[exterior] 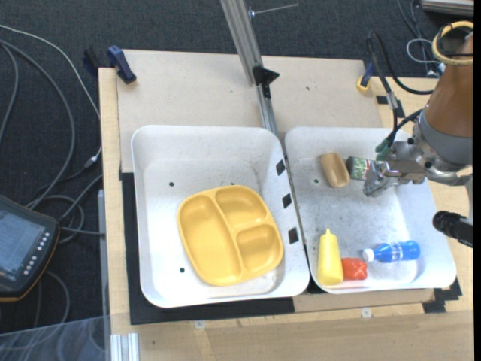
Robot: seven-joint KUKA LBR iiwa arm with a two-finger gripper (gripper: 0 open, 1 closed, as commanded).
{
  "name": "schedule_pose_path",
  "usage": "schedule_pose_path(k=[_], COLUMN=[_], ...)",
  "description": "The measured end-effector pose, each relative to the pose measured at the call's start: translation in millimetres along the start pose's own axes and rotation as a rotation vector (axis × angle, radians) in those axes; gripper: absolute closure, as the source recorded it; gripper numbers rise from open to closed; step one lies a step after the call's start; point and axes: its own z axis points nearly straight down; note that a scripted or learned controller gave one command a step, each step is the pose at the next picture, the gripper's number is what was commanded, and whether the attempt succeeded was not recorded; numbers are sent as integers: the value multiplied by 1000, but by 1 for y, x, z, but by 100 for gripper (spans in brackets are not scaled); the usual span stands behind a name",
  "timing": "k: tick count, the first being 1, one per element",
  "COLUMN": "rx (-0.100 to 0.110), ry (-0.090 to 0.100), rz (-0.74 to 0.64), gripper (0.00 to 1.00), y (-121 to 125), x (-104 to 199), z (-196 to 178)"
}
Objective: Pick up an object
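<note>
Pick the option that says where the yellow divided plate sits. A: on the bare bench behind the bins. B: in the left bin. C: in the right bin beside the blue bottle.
B: the yellow divided plate lies inside the left bin, while the blue bottle lies in the right bin.

Saw a yellow divided plate (230,234) in a white bin (150,156), a yellow bottle (328,257), a blue bottle (394,252), a tan bun (334,169).

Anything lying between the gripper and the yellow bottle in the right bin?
No. In the camera view, bare speckled bin floor runs from the gripper down to the yellow bottle. The tan bread-like piece sits off to the side.
</note>
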Motion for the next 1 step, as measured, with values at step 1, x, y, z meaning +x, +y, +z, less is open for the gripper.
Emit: schedule_pose_path(k=[1], rx=[12], ry=[4], rz=[-4], gripper=[100], y=[15], x=[51], z=[20])
